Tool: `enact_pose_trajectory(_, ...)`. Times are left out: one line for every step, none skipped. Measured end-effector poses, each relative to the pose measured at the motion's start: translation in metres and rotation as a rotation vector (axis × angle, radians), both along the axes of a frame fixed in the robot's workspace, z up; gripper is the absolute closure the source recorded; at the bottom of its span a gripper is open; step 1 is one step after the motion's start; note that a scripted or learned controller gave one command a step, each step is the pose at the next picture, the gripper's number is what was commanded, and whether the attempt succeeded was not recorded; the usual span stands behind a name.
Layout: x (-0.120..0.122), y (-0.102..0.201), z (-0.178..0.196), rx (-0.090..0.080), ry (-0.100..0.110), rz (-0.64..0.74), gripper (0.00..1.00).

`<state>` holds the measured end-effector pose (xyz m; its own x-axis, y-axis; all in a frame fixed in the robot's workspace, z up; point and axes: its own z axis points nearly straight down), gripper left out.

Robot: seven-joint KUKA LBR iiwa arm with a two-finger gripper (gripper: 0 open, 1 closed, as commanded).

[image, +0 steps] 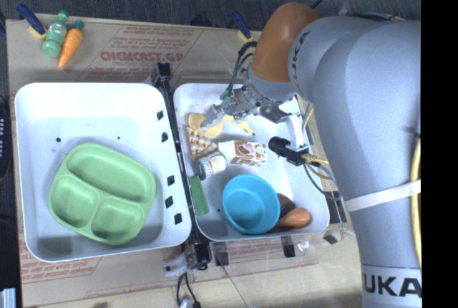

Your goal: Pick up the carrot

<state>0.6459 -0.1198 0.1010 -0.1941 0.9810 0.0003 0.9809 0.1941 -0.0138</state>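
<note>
Reaching down into the far part of the right bin (pixel 315 188), the pincer (pixel 223 110) is hovering over a heap of small yellowish items (pixel 200 120); whether it is spread or clenched I cannot tell, since its tips are blurring into the clutter beneath, and nothing is plainly sitting in its grip. Behind it the grey arm (pixel 358 99) with its orange band (pixel 279 41) is covering the right side of that bin.

Lying well apart from all this, the carrot (pixel 69 45) is resting on the counter (pixel 143 49) at the far left corner, beyond the left bin (pixel 28 156), just beside a small green bottle-shaped toy (pixel 55 38).

Sitting in the left bin is a green divided plate (pixel 102 192). Crowding the right bin are a blue bowl (pixel 250 205) at its near side, a brown-and-orange item (pixel 293 216) touching the bowl's right edge, a small can (pixel 212 166) lying on its side, and a red-and-white packet (pixel 249 153) near the middle.
</note>
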Motion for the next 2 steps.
enact_pose_trajectory(0.005, 0.022, -0.006, -0.002, -0.001, -0.053, 0.00)
enact_pose_trajectory(0.014, 0.053, 0.098, 0.000, -0.021, 0.029, 0.00)
